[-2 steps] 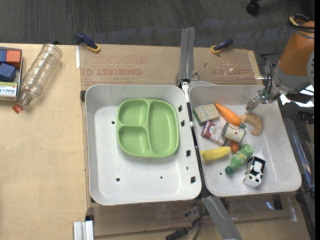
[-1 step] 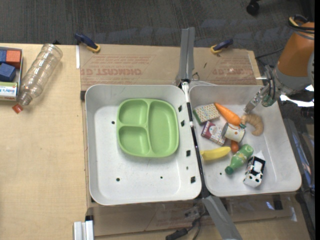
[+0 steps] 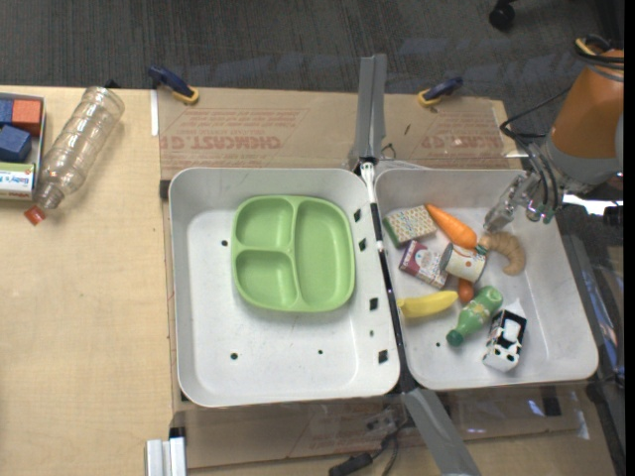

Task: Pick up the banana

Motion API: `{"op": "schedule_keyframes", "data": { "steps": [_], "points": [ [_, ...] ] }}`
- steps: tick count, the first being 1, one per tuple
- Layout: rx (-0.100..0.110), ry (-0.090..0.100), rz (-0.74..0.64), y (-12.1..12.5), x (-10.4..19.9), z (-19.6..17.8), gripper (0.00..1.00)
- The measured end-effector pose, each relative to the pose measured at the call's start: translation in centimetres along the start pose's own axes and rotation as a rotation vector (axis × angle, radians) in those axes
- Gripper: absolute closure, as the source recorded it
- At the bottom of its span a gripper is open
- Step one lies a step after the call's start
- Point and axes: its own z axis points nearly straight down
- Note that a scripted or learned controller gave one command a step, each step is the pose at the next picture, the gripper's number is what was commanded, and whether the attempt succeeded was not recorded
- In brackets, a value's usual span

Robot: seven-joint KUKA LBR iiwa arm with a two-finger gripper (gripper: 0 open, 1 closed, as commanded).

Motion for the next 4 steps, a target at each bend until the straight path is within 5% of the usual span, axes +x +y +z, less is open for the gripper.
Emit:
{"op": "schedule_keyframes", "data": {
  "steps": [4],
  "points": [
    [-0.002,-0.004,-0.879,0.5,-0.7,-1.1,1.0]
  ]
}}
